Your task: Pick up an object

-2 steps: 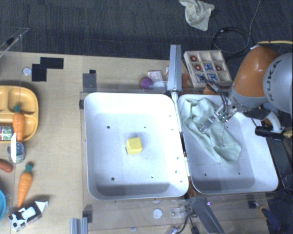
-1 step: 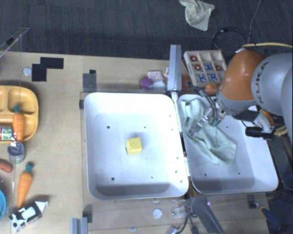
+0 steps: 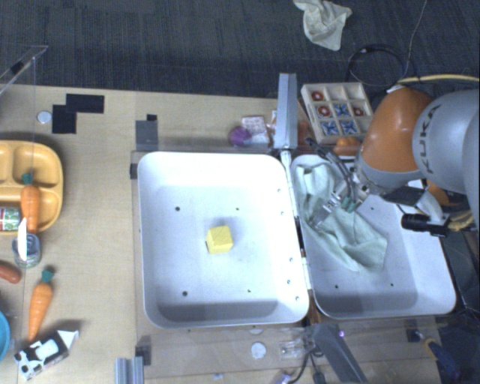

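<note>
The arm (image 3: 420,146) reaches in over the right bin (image 3: 420,292), its orange band sitting above the bin's far right corner. The gripper (image 3: 330,206) is down near the bin's far left corner, low over a pale grey-green cloth (image 3: 352,240) that lies crumpled along the bin's left wall and spreads toward the middle of its floor. The metal fingers are tangled in the view with the folds of the cloth, so whether they are spread or pressed together cannot be told; they appear to touch the fabric, though no fold can be seen caught between them.

In the left bin (image 3: 172,300) a small yellow block (image 3: 220,239) sits alone, a little right of the centre of the floor and well apart from every wall.

On the bench beyond the bins, at the far edge between them, lie a purple object (image 3: 239,136) and a tic-tac-toe board (image 3: 337,109) (red rings and blue crosses in its cells). Near the bench's left edge a yellow divided tray (image 3: 45,169) carries a toy carrot (image 3: 28,206), and a second carrot (image 3: 40,298) lies on the bench closer to the near left corner. A crumpled white rag (image 3: 324,21) rests on the dark floor past the far edge.
</note>
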Controlling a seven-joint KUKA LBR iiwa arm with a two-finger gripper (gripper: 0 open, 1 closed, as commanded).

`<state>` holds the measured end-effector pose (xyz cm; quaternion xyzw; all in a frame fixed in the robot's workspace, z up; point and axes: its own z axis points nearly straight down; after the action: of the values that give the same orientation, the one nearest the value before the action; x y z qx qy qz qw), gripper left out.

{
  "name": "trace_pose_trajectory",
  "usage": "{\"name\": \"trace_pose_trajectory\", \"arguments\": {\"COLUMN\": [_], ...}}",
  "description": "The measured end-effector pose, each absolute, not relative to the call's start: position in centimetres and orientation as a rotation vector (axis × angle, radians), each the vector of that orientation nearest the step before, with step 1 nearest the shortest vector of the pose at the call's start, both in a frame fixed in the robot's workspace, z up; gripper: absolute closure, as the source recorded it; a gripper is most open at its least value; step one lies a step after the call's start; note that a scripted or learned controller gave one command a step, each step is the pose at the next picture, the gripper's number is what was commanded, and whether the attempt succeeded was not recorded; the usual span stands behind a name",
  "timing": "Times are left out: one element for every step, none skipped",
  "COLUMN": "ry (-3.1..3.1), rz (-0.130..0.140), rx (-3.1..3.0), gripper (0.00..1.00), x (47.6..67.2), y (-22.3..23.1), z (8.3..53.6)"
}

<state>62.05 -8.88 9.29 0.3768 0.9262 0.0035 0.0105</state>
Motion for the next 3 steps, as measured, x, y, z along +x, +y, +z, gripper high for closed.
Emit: {"name": "trace_pose_trajectory", "arguments": {"ry": [2.959, 2.944, 3.053], "rz": [0.008, 0.015, 0.003], "rx": [0.984, 0.982, 0.676], "gripper": [0.0, 1.0, 1.0], "x": [60.5, 61.0, 64.0], "y": [-8.8, -8.7, -9.8], "z": [9.3, 10.8, 17.4]}}
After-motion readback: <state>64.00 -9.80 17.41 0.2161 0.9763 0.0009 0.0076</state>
